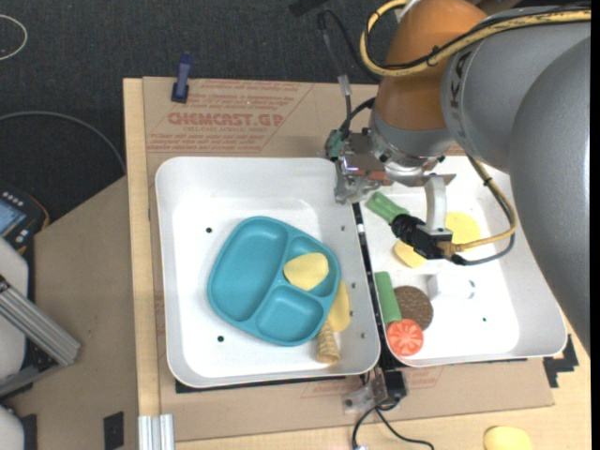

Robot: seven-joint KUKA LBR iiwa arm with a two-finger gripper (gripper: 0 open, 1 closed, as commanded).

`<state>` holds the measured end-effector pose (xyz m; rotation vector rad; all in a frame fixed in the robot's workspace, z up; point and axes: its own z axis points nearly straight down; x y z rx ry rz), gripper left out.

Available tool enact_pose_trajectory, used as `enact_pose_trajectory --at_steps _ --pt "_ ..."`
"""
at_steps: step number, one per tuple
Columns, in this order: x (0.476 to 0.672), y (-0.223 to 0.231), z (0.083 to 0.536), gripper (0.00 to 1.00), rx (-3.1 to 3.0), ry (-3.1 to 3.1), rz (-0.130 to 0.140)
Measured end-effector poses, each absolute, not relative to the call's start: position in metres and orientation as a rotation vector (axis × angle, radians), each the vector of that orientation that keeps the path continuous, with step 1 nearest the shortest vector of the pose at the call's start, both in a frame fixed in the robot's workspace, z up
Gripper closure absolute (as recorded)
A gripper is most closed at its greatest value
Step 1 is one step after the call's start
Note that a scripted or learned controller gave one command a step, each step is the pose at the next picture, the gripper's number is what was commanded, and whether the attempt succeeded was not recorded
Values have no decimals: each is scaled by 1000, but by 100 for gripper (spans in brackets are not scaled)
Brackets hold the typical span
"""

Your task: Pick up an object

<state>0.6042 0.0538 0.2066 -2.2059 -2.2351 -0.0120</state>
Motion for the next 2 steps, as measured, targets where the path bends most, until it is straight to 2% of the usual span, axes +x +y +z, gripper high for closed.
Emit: enact_pose_trajectory --at_steps 1,2 --pt "616 110 151 100 -2210 -2224 5" --pt "613 101 323 100 -2228 -2231 -26"
